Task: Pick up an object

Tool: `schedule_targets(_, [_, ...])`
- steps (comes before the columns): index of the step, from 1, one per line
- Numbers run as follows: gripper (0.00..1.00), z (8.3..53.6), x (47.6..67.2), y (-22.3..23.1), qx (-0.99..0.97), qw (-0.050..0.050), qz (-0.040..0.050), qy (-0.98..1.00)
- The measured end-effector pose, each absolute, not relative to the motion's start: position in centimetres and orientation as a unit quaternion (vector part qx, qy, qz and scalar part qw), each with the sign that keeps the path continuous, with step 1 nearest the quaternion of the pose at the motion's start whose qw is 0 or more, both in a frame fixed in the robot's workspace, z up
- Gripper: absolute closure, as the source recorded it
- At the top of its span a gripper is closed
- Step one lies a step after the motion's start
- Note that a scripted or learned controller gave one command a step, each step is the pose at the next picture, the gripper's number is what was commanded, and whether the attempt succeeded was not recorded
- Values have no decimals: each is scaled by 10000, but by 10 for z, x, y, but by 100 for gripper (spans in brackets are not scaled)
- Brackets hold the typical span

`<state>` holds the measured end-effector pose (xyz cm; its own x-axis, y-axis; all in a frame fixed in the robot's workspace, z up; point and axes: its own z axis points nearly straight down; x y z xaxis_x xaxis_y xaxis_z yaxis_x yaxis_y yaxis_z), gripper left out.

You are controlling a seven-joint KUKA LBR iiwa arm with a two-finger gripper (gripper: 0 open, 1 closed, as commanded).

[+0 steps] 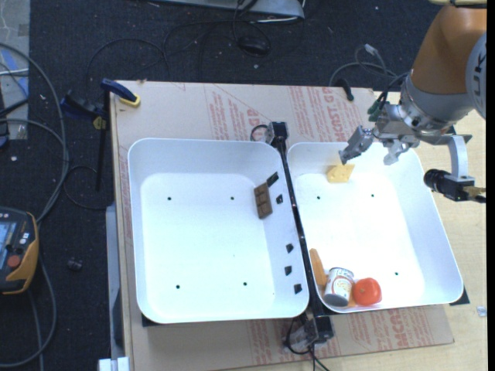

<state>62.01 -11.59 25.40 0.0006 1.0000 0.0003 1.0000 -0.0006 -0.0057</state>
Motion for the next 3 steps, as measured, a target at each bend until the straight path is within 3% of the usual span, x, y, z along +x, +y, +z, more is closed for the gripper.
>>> schedule_targets(1, [0, 257, 621, -116, -7071, 0, 0, -7071])
schedule_targets(3, [0, 157, 627, -117, -7069, 19, 14, -7073])
